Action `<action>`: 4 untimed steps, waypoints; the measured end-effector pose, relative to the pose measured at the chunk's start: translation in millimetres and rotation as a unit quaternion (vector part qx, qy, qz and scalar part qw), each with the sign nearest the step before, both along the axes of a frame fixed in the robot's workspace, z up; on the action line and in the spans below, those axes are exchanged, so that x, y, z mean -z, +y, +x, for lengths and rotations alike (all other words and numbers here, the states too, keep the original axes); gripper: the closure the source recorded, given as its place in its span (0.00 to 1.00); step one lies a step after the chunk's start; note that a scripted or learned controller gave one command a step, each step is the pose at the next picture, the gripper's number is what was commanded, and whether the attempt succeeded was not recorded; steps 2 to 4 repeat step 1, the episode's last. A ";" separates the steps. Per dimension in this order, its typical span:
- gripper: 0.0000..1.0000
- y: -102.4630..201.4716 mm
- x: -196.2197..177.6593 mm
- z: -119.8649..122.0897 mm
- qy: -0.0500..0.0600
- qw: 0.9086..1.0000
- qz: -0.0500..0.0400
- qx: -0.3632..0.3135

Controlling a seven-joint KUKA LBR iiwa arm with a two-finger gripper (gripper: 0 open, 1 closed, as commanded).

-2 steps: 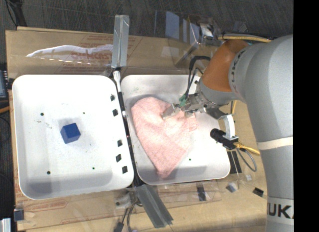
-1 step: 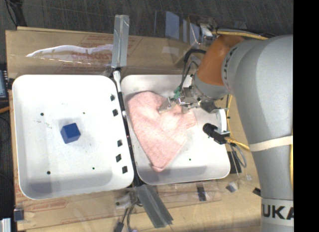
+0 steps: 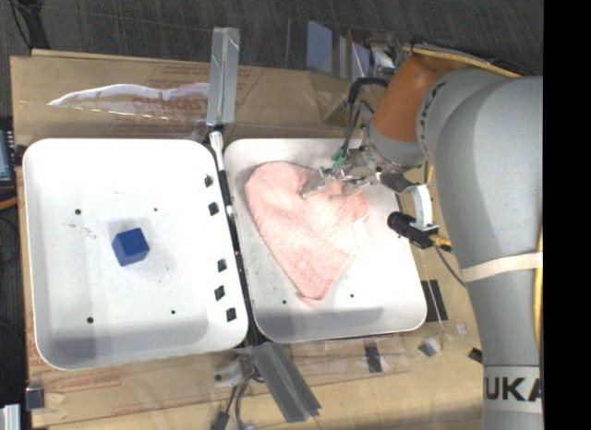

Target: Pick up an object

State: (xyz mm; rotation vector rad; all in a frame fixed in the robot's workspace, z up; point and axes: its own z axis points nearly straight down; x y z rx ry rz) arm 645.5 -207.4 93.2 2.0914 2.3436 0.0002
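I am down in the right bin (image 3: 406, 313), my gripper (image 3: 334, 177) low over the upper right part of the pink cloth (image 3: 300, 225); whether my jaws stand spread or pinched I cannot tell from this slant, for the wrist hardware crowds them, and I cannot see cloth between them, so I claim no hold.

By my reckoning the task is at the grasp itself: the reach and the descent look done; the closing on the cloth, the lift, and the carrying clear are all left; the cloth lies flat on the bin floor, nothing raised, so no pick is yet proven.

The cloth spreads as a rough heart or wedge; its broad end sits toward the far edge of the bin, under my wrist, and it narrows to a blunt tip toward the near edge; its long axis runs on a slant from upper left to lower right.

A blue cube (image 3: 130, 245) sits alone in the left bin (image 3: 55, 345), well apart from me.
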 end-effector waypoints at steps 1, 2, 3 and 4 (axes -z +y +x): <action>0.00 0.8 -0.6 13.7 -0.001 0.998 -0.001 -0.063; 0.00 0.8 -0.6 13.7 -0.001 0.998 -0.001 -0.063; 0.00 0.8 -0.6 13.7 -0.001 0.998 -0.001 -0.063; 0.00 0.8 -0.6 13.7 -0.001 0.998 -0.001 -0.063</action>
